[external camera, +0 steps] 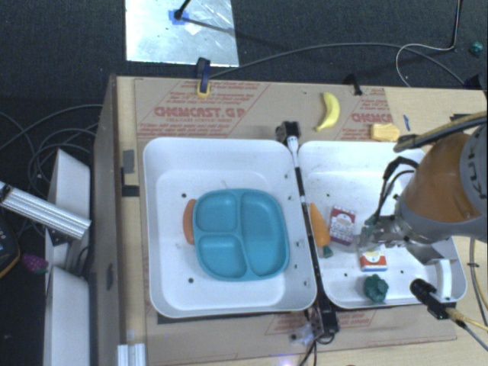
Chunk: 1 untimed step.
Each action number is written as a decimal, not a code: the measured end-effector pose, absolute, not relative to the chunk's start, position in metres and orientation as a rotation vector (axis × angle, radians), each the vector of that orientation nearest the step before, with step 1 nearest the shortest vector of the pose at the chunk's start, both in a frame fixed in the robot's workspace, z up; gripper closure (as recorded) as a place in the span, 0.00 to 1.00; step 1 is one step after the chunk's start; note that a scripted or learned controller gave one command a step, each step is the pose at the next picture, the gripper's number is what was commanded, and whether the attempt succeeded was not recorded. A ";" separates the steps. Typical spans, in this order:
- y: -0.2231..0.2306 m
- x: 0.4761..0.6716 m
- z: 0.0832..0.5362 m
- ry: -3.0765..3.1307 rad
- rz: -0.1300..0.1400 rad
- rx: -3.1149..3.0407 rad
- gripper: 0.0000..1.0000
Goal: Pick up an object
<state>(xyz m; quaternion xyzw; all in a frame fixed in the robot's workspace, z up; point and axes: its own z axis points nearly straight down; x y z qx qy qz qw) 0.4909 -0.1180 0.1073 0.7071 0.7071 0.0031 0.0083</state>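
A bench covered in brown cardboard held two shallow white bins side by side, seen from above at a slant. The left bin (164,204) contained a blue divided plate (241,232) with three compartments. An orange sausage-shaped toy (187,220) lay against the plate's left edge, partly tucked beneath it.

The right bin (343,166) held several small items. A carrot (319,226) lay along its left wall, beside the divider between the bins. Just right of the carrot stood a small red and white box (342,226). A second small carton, red and white (373,262), lay nearer the front, and a green toy (374,287) sat just in front of it, close to the bin's front wall.

The grey arm with its orange band (442,181) reached in from the right over the right bin. Its gripper (374,236) hung low between the box and the carton, just above the carton. Whether its fingers were apart or together could not be told, and nothing was visibly held.

Behind the bins, on the cardboard, lay a banana (329,110) and a yellow block (385,132), well apart from the gripper.
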 end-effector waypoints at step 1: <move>-0.159 0.487 0.135 2.219 0.001 2.219 1.00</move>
